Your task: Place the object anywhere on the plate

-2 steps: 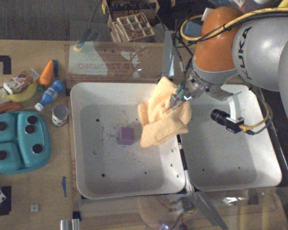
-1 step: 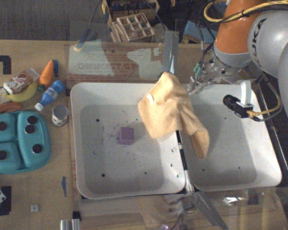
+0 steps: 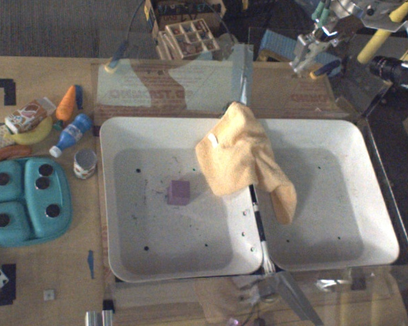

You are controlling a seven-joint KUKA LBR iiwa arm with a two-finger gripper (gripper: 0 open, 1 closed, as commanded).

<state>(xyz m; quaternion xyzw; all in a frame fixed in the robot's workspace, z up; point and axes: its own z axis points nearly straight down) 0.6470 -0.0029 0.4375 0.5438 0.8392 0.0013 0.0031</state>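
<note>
Bench surface (image 3: 47,73): wood-coloured top bearing two shallow white bins side by side, with loose toys on its left margin.
Left bin (image 3: 122,250): white, with a small purple block (image 3: 179,192) lying near its middle, square in outline, so no long axis to speak of.
Right bin (image 3: 353,236): white; its floor bears only the hanging end of the cloth.
Yellow cloth (image 3: 241,158): draped over the shared wall of the two bins, its long axis running from upper left to lower right, the narrow tail dropping into the right bin.
Teal plate (image 3: 27,202): divided dish on the bench left of the left bin, judged to be the target; well apart from both block and cloth.
Arm: enters at the upper right.
Gripper (image 3: 314,49): raised beyond the far edge of the right bin, nothing visible between its fingers; how far they stand apart cannot be told at this size.
Governing relation: the block lies down and to the left of the gripper, with the cloth between the two; the plate lies further left again.
Task object: judged to be either block or cloth; neither is on the plate.
Writing: faint brown lettering on the cardboard sheet (image 3: 170,87) behind the bins, not legible; label on the small blue bottle (image 3: 71,133) unreadable.
</note>
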